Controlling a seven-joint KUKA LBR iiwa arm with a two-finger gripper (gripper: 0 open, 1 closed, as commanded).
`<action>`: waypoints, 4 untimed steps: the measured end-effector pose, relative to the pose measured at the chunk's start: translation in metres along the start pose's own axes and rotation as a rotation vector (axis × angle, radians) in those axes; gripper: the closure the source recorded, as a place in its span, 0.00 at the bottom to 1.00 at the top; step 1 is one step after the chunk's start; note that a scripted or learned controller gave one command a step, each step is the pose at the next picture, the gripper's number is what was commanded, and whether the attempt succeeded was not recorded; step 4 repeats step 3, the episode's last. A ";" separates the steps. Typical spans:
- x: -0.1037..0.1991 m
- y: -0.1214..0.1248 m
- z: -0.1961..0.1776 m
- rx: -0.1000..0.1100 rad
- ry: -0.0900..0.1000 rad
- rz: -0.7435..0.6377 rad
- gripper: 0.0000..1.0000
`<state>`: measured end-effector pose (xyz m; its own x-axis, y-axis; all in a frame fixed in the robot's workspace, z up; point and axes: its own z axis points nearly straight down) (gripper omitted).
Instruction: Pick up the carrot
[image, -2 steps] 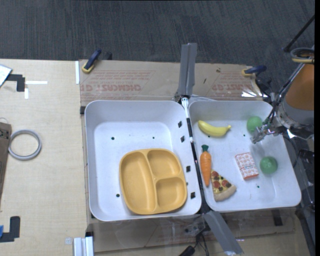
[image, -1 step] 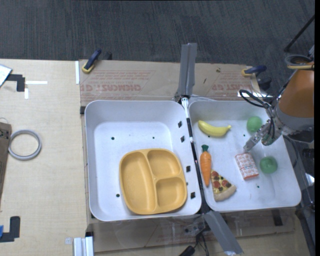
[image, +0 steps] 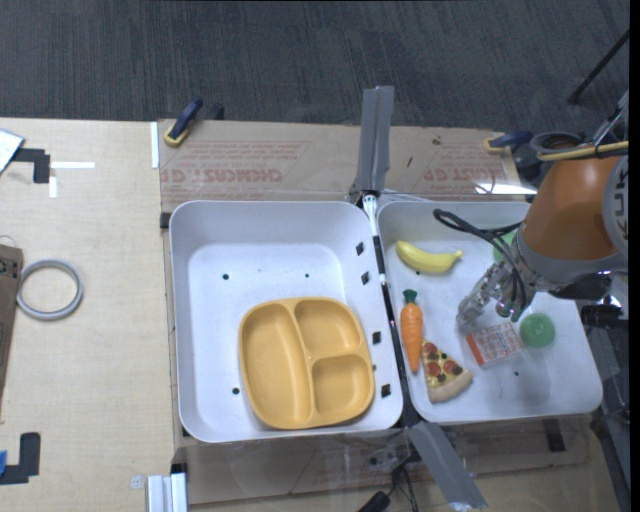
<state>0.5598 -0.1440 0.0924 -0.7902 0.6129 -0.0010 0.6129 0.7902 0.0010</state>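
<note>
Orange carrot (image: 411, 335), green top, lying lengthwise, unheld

The carrot (image: 411, 331) lies in the right bin (image: 560, 400), beside a pizza slice (image: 443, 371). The end effector (image: 489, 305) hangs near a green ball (image: 537, 330).

arm (image: 585, 215) cut off at right edge, red-and-white packet (image: 494, 345) partly under hand (image: 490, 305)
</note>
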 end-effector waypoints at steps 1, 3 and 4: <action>0.043 0.025 0.001 0.001 0.001 0.060 1.00; -0.018 0.072 0.000 -0.002 -0.004 -0.469 1.00; -0.018 0.072 0.000 -0.002 -0.004 -0.469 1.00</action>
